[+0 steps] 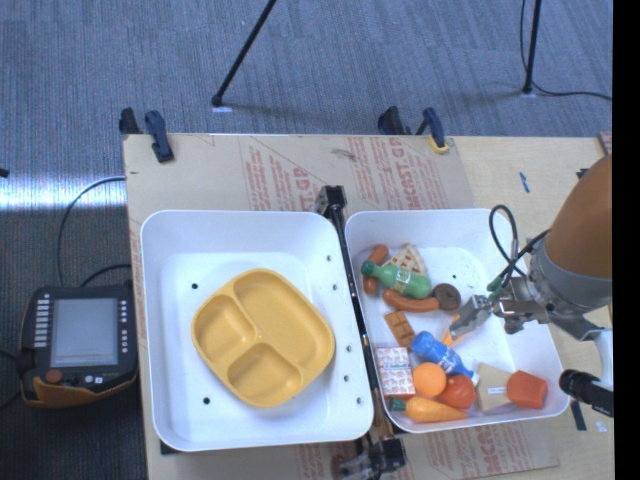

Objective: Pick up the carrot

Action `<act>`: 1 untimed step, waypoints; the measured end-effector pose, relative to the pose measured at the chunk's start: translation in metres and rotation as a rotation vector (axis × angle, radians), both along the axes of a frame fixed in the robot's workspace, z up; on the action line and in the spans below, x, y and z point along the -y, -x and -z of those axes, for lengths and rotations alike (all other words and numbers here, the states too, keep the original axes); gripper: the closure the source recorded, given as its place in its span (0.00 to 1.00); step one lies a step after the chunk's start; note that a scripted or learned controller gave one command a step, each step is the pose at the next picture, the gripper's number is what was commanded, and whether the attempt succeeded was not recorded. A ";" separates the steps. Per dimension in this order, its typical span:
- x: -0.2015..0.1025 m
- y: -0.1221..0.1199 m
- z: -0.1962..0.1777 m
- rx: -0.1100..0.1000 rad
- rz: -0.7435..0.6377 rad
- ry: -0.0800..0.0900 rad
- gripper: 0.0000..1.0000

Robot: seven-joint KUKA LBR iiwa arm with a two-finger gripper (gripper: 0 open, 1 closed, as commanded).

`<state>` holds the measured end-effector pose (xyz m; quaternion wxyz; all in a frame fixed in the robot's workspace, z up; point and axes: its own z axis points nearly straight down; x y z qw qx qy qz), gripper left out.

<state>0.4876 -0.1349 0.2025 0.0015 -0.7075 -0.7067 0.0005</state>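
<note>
Bench [250, 168] first: you had two white bins on it, and the right bin [470, 223] is the landmark for everything that follows. Left of it sat the left bin [165, 268], bearing a yellow tray [262, 336] with its compartments bare. Over the right bin's right wall the arm [585, 243] came in, grey with its orange band at the frame edge.

Inside the right bin you had a crowd of toy food: a green bottle [398, 278] near the far left, an orange sausage-like piece [410, 302] just below it, a blue bottle [443, 355] toward the middle, an orange ball [429, 379] and a red block [527, 389] along the near side.

Carrot [436, 409], as best you could judge it, was the orange tapered piece lying flat against the bin's near wall, just below the ball.

Gripper [470, 318] hung over the bin's middle, above the blue bottle, fingers parted and nothing between them. So the step in hand looked like the approach, with no grasp yet made.

Your next move probably called for shifting toward the near wall and descending with the fingers astride the carrot's width. The wall and the ball crowded it, so finger room looked tight.
</note>
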 end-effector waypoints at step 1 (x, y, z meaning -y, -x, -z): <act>-0.052 0.010 0.096 0.012 0.061 0.006 0.00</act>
